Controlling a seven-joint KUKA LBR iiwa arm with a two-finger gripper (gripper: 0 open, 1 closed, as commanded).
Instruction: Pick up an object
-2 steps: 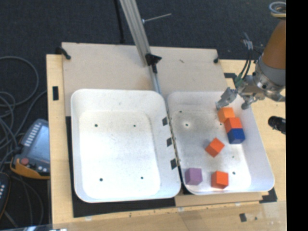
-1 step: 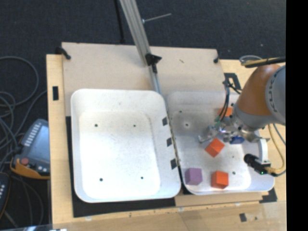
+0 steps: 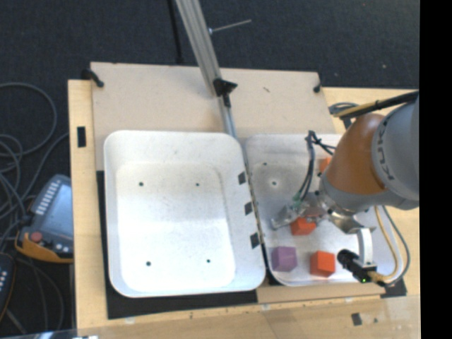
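Far left, off the bench: loose black cables (image 3: 21, 129) on the dark floor, and below them a grey handheld pendant (image 3: 48, 214) with an orange base.

Left bin (image 3: 176, 214): white, shallow, speckled, with four small dark dots on its floor. It sits on a pale board (image 3: 169, 97) laid over the wooden bench (image 3: 212, 320).

Centre: a slanted aluminium rail (image 3: 200, 37) runs from the top edge down to the seam between the two bins, with a black clamp partway along it.

Right bin (image 3: 263, 164): touching the left bin along their shared edge, where three small dark clips sit. Contents seen: a purple block (image 3: 284, 258) near the front left corner; an orange block (image 3: 322, 263) just beside it to the right, apart from it; a second orange-red block (image 3: 304, 226) further back; a sliver of orange (image 3: 324, 165) at the arm's edge, mostly hidden.

Gripper (image 3: 295, 215): low in the right bin, directly at the orange-red block and apparently touching its upper edge. Its grey metal parts reach leftward from the wrist. How far open it stands cannot be told, nor whether the block is gripped.

Right: the arm (image 3: 367, 164), orange band and grey housing, covers much of the right bin's rear half; black cable loops along its left side
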